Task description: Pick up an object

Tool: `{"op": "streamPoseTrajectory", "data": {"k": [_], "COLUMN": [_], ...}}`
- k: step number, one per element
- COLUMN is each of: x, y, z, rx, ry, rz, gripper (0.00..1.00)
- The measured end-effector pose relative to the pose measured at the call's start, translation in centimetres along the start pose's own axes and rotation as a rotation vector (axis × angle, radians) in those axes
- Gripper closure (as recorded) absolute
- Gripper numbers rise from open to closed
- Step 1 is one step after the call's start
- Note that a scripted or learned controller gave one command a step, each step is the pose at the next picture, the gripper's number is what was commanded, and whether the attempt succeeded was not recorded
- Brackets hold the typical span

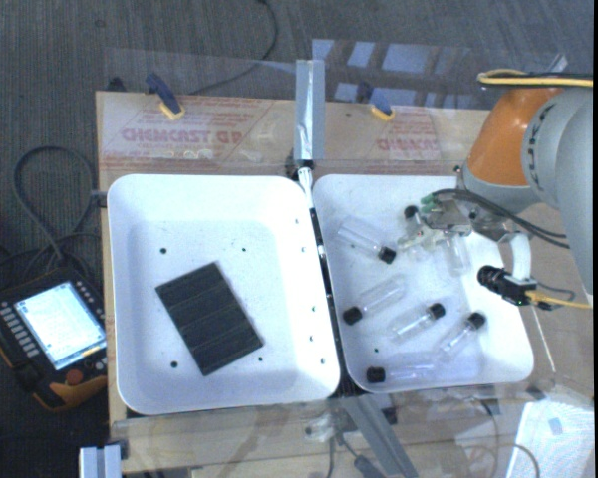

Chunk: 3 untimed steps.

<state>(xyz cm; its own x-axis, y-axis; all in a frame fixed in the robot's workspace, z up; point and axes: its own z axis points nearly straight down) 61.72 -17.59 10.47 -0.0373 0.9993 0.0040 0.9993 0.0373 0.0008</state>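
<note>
Reaching in from the right, the grey arm (568, 157) with its orange band (498, 147) is seen over the upper part of the right bin (518, 366). The gripper (441, 229) is lowered among clear parts near that bin's upper middle. Whether it is spread or pressed together cannot be told, since its tip is blurred against the white floor and the glassy things around it. No object can be made out as gripped.

Several clear vials with black caps are scattered in the right bin. Just to the left of the gripper, one vial (367, 241) is laid at a slant, its cap pointing toward the gripper. Below and to the left of the gripper, a second vial (375, 299) is found near the bin's left wall. Directly below the gripper a third vial (419, 320) is seen, and slightly to the right of that a fourth (459, 335). Farthest below, near the bin's front rim, a fifth vial (399, 373) is laid almost level.

Far to the left of the gripper, in the left bin (140, 207), a dark ribbed slab (208, 317) is laid flat and turned at an angle. Still farther left, beyond the bench, a handheld control pad (50, 332) with a lit screen is placed on the floor.
</note>
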Motion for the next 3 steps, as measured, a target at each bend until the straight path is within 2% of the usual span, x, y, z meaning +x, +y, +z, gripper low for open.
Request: {"op": "streamPoseTrajectory", "data": {"k": [1,2,3], "x": [2.9,9.8,14.9], "y": [3.7,4.2,5.7], "z": [-1.2,-9.5,-12.3], "rx": [0.020,0.002,0.002], "ry": [-0.003,-0.005,-0.005], "rz": [-0.006,0.023,0.000], "gripper": [1.00,1.00,1.00]}}
